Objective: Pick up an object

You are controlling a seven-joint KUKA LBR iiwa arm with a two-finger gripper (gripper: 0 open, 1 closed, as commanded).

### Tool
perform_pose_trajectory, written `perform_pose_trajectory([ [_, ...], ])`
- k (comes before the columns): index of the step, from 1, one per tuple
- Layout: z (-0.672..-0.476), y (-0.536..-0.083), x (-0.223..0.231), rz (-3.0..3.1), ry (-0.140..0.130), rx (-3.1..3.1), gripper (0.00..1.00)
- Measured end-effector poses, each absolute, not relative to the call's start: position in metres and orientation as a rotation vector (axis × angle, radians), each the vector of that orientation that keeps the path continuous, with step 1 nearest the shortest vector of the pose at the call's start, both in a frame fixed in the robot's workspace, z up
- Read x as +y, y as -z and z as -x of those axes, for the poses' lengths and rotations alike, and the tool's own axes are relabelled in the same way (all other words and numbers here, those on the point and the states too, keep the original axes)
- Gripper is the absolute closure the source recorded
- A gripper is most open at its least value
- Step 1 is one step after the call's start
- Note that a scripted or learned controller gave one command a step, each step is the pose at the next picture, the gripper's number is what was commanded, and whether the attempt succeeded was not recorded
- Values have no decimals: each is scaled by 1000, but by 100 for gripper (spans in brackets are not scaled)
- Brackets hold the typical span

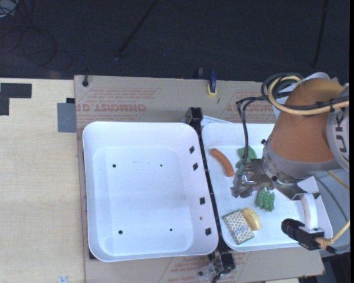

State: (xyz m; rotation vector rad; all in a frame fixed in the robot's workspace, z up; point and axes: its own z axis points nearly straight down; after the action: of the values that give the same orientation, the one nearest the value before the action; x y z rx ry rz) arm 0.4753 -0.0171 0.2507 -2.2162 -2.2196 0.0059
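The arm (307, 128) reached in from the right side of the view and bent downward. Its orange band faced the camera, with black and yellow cables looped around it. The gripper (245, 184) hung at its lower left, low and pointing down.

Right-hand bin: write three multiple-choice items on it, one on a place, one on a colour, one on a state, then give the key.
1. Where does the orange sausage-shaped item lie?
A. In the left bin
B. In the right bin, near its left wall
C. On the bare bench

2. What colour is the lumpy item just below the gripper?
A. Green
B. Blue
C. Red

3. How does the yellow item sit against the patterned packet?
A. Far apart
B. In separate bins
C. Touching it

Key: 1 B, it lies beside the divider inside that bin. 2 A, it is plainly green. 3 C, it rests against the packet's edge.
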Motion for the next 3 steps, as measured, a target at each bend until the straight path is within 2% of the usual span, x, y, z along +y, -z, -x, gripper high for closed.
perform_pose_trajectory([
  [1, -530, -324, 4, 2221, 8, -2229, 100],
  [2, -538, -346, 40, 2217, 1, -2225, 100],
  [3, -536, -337, 64, 2217, -6, -2221, 100],
])
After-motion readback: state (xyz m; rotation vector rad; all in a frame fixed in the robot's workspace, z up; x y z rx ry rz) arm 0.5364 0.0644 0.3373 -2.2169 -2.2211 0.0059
